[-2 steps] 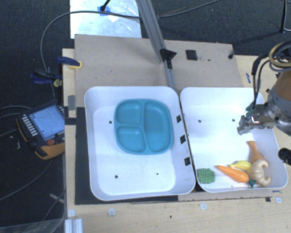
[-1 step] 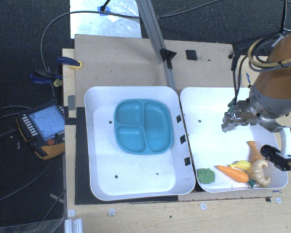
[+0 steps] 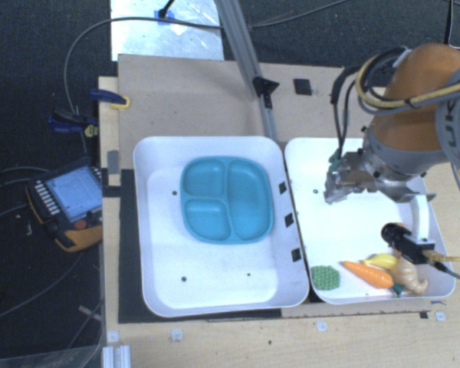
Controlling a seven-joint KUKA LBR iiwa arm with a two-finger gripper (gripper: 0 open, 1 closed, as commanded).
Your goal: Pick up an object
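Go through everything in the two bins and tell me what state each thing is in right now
Blue plastic divided plate: flat in the left white bin, right way up.
Orange toy carrot: lying on its side in the right white bin.
Green bumpy round toy: resting near the carrot's tip.
Yellow toy: lying behind the carrot.
Gripper: hovering above the right bin's floor.

Blue divided plate (image 3: pixel 227 199) lies in left bin (image 3: pixel 149 228).
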